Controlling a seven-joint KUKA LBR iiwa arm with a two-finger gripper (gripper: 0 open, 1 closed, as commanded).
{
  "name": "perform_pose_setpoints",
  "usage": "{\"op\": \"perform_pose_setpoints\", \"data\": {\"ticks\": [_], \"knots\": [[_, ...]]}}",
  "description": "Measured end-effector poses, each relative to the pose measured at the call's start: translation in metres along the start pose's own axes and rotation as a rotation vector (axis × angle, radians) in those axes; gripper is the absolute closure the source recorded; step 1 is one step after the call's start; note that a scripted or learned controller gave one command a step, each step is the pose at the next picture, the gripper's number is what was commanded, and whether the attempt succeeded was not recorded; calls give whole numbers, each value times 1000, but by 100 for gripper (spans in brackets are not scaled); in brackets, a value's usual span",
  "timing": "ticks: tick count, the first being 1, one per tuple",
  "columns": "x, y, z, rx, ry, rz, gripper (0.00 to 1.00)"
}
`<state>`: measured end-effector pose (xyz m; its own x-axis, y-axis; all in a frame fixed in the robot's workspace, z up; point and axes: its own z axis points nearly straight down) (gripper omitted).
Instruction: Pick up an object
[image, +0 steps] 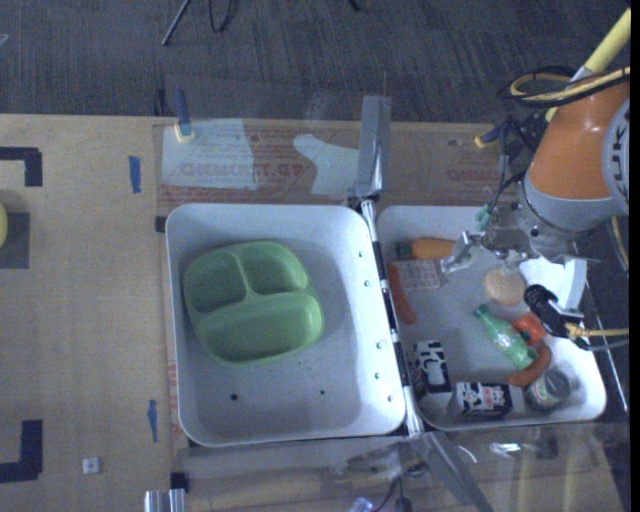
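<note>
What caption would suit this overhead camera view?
Robot gripper hovering over the cluttered right bin; a green divided plate sits in the left bin.

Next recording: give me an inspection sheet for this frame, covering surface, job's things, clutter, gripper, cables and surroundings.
Surface: wooden bench with two white bins side by side, left bin and right bin.
Job's things: in the right bin, a carrot, a green bottle, a round tan object, a black-and-white carton and a small round tin.
Clutter: green divided plate in the left bin.
Gripper: gripper over the right bin's far part; finger state unclear.
Cables: yellow and black cables by the arm.
Surroundings: blue tape marks on the bench, dark floor beyond.
</note>
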<state>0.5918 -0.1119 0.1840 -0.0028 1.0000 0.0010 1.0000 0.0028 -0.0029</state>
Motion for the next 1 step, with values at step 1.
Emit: {"op": "perform_pose_setpoints", "data": {"ticks": [1], "knots": [[-97,1,90,-6,5,-3,0]]}}
